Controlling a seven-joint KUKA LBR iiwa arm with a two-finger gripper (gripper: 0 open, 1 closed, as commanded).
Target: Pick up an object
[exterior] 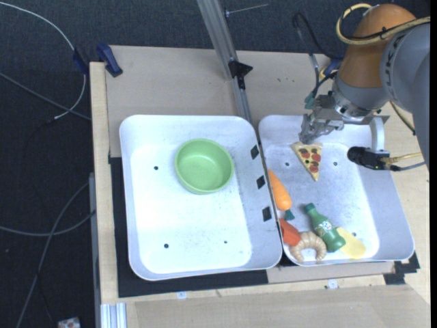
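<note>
Trouble could come if the gripper (pixel 311 134) nips only the thin far edge of the pizza slice (pixel 309 158). The slice is flat, so it might slip out and drop back into the right bin (pixel 382 203). The slice lies in the far part of that bin, touching or just under the gripper's tips, and points toward the near side. I cannot tell how the jaws stand. A carrot (pixel 279 189) lies near it on the left, and a green bottle (pixel 324 227) sits nearer.
</note>
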